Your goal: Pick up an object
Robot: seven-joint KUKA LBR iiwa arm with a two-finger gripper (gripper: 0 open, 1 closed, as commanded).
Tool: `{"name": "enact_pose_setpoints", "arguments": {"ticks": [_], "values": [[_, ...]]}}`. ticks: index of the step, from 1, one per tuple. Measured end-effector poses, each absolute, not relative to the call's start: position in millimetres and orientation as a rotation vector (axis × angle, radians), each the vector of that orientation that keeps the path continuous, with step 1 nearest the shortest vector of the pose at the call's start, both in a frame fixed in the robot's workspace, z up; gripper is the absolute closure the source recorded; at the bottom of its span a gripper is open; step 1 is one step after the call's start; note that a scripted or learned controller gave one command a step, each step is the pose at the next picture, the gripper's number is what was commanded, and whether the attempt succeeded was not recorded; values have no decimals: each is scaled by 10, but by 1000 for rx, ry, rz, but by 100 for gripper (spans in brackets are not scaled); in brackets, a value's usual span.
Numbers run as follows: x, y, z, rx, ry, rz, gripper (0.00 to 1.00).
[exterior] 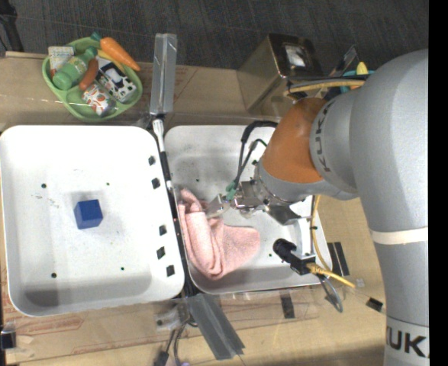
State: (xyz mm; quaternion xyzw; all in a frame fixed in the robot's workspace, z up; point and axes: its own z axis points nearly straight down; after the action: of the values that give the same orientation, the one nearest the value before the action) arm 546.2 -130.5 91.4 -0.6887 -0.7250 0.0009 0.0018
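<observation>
One claw (pixel 227 198): low in the bin on the arm's side, under the orange band; from here I cannot tell whether it is open or closed, and nothing can be seen gripped in it.
Pink cloth (pixel 220 246): the nearest thing, crumpled just below the claw and reaching to its left; its upper end comes right up to the claw's tip, though whether the two touch I cannot tell.
Near bin (pixel 201 151): white and shallow, with the claw and the cloth inside it; the cloth lies against the wall next to the other bin.
Blue cube (pixel 88 213): well off to the claw's left, across the divide, sitting alone and apart from every wall.
Far bin (pixel 78 269): white, holding the cube.
Green bowl (pixel 59 96): farthest out, up and left of the claw, on the bench beyond the far bin's corner, heaped with toy food, an orange carrot (pixel 117 50) on top.
</observation>
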Motion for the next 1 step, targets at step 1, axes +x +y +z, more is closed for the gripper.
{"name": "enact_pose_setpoints", "arguments": {"ticks": [1], "values": [[5466, -1304, 1008, -2156, -2279, 4, 100]]}}
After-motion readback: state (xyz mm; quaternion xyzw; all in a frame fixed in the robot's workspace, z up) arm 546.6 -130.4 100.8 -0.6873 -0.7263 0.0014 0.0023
